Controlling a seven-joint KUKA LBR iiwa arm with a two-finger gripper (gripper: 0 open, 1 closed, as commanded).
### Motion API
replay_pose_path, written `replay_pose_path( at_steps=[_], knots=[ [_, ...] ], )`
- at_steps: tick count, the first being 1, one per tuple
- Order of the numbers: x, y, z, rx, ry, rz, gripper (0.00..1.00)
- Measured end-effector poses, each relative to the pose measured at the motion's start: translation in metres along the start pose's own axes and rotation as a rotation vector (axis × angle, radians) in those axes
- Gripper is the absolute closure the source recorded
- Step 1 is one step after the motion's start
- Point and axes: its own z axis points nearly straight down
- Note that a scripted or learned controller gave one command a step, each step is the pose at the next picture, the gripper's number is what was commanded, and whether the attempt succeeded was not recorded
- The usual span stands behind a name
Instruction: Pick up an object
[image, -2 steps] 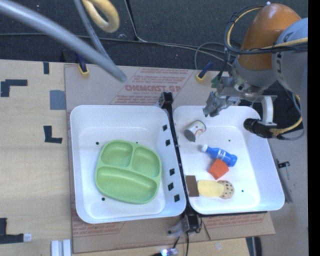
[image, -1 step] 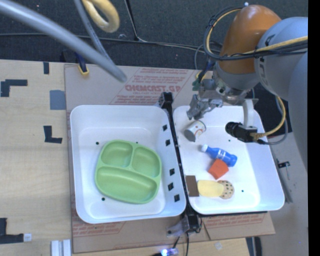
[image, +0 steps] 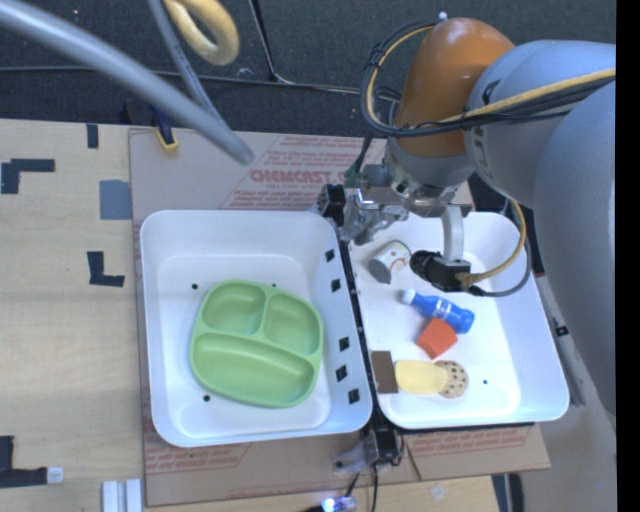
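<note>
In the right bin (image: 520, 390) lie a small white and grey cup (image: 388, 262) on its side, a blue and white bottle (image: 440, 308), an orange-red block (image: 437, 338), a yellow piece (image: 420, 376) with a speckled cookie (image: 453, 380) against it, and a brown block (image: 382, 371). My gripper (image: 358, 222) hangs over the bin's far left corner, close to the divider between the bins and just above and left of the cup. I see nothing held in it.
The left bin (image: 165, 300) holds a green divided plate (image: 258, 342). The arm's grey body and orange band cover the far right part of the right bin. A grey pole crosses the upper left above the bench.
</note>
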Motion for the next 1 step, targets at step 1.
replay_pose_path(
  at_steps=[1],
  knots=[
    [0.0532,-0.0092,-0.0036,-0.001,0.001,-0.002,1.0]
  ],
)
